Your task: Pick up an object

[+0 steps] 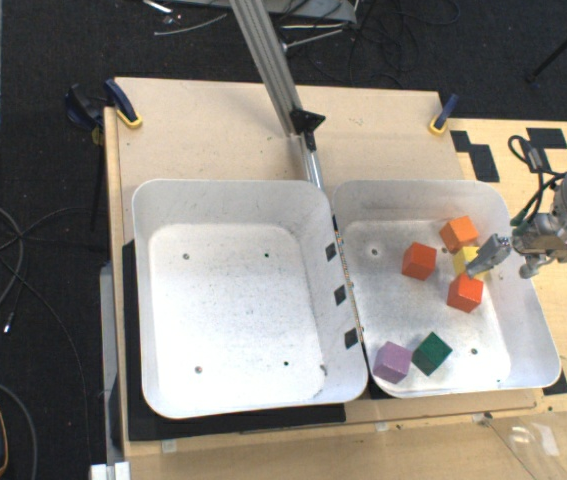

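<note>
Two shallow white bins sit side by side on the bench; the left bin (pixel 163 218) shows bare floor; the right bin (pixel 533 358) holds an orange cube (pixel 418 261), a second orange cube (pixel 457 234), a red-orange cube (pixel 465 293), a small yellow block (pixel 465 259), a purple cube (pixel 393 361) and a green cube (pixel 431 353); the gripper (pixel 493 252) reaches in from the right edge, one grey finger touching the yellow block, between the upper-right cubes; how wide the claw stands cannot be told, nor any hold.

The arm reaches in from the right, its end effector (pixel 495 251) low over the right bin's (pixel 523 368) right part.
</note>
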Robot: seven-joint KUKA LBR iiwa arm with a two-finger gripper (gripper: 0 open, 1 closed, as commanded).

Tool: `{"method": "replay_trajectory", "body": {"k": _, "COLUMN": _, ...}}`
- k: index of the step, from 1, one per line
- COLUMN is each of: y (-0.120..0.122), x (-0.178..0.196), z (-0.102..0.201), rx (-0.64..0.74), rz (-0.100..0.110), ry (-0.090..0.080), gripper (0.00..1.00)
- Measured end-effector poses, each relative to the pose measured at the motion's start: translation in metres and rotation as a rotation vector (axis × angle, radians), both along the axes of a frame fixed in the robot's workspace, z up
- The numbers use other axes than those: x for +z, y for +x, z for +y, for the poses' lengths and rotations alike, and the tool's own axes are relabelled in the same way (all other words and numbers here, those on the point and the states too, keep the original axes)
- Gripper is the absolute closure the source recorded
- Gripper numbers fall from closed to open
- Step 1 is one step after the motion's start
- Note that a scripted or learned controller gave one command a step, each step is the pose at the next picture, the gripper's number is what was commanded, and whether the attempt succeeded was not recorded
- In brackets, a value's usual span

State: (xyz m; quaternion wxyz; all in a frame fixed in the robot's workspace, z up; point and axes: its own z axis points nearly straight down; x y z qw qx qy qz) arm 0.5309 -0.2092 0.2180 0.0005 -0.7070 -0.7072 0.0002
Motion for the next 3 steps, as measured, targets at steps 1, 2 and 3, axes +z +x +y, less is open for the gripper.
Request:
{"method": "replay_trajectory", "body": {"k": 1, "y": 0.069, "x": -0.108, "z": -0.013, "rx": -0.001, "rz": 0.0, "ry": 0.0, "gripper": 0.0}}
{"method": "replay_trajectory", "body": {"k": 2, "y": 0.017, "x": -0.123, "z": -0.002, "rx": -0.002, "rz": 0.002, "ry": 0.0, "gripper": 0.0}}
{"method": "replay_trajectory", "body": {"k": 3, "y": 0.02, "x": -0.113, "z": -0.002, "rx": 0.0, "rz": -0.003, "ry": -0.001, "gripper": 1.0}}
